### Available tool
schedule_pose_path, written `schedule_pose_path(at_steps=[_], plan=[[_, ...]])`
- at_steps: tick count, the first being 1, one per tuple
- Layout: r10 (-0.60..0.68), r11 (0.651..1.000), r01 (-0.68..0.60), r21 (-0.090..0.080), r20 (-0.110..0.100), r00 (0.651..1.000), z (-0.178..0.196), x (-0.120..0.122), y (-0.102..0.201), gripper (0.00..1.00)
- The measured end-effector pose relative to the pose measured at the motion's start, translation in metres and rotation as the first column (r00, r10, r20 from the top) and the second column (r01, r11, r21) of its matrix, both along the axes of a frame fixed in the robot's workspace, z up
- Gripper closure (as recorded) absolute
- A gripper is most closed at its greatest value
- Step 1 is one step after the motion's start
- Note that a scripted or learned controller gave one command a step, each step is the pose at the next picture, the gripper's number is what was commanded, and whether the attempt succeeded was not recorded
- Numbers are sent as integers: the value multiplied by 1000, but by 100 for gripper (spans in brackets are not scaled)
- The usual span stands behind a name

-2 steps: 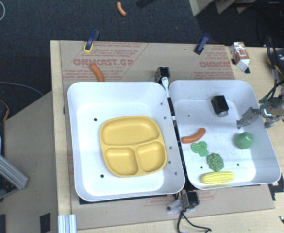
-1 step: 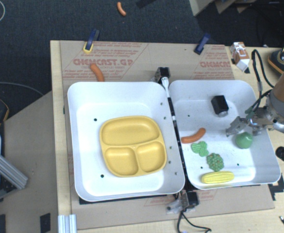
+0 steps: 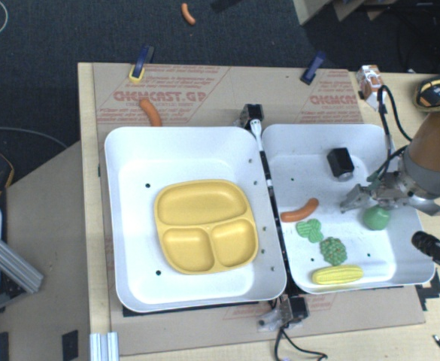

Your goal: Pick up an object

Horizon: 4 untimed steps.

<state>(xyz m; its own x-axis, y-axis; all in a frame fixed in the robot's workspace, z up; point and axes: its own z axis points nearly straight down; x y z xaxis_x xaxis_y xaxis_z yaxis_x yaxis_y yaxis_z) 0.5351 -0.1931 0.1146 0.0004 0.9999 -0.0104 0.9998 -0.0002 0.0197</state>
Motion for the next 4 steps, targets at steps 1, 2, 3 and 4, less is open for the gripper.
schedule_pose_path(at_steps=[1,2,3,4], plan=[[0,1000,0,0,1,1000,-5,1,0,0],[1,1000,-1,-6,12,1000,8,4,-1,100],[1,1000,-1,7,-14,1000,51,4,-4,100],[2,1000,-2,7,-12,1000,105,6,-5,100]])
